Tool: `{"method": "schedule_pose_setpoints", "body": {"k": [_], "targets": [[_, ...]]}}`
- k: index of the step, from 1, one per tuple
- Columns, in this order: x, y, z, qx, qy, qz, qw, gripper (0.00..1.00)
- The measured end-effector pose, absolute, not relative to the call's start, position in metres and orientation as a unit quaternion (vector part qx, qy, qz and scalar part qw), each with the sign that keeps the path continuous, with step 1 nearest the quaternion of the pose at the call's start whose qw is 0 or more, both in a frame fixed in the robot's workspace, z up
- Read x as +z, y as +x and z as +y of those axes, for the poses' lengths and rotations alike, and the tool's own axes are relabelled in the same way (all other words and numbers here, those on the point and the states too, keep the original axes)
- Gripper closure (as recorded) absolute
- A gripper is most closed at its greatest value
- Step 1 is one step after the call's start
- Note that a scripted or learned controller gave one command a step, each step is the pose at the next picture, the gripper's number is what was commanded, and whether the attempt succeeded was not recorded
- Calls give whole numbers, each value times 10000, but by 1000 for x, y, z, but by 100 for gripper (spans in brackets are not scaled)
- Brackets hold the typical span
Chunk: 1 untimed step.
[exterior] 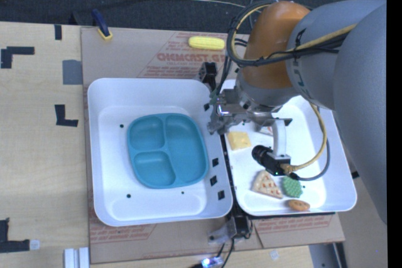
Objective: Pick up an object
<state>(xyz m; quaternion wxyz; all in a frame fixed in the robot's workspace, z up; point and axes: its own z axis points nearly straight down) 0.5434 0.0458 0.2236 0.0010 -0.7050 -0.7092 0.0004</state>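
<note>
Your gripper (242, 125) hangs over right bin's (339, 198) left edge above cheese wedge (239, 140); claw state unclear.

arm (352, 66): smooth grey casing, glossy orange band (273, 41) above wrist. black and yellow cables (317, 154) loop beside it. metal wrist hardware, small black cylindrical module.

Count: two white bins side by side, the left bin (107, 154) and the right bin (336, 188), plus one blue divided plate (168, 150) with three compartments. Small items, one of each: pale yellow cheese-like block (239, 140), pizza slice (268, 186), green textured piece (291, 187), orange-brown piece (298, 204). Also one yellow corn-like item (206, 42), one blue-and-yellow clamp (100, 24) and one arm (352, 53).
</note>
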Motion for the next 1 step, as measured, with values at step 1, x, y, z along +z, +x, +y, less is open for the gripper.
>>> {"method": "schedule_pose_setpoints", "body": {"k": [1], "targets": [[218, 547, 101, 5, -7047, -7095, 11, 100]]}}
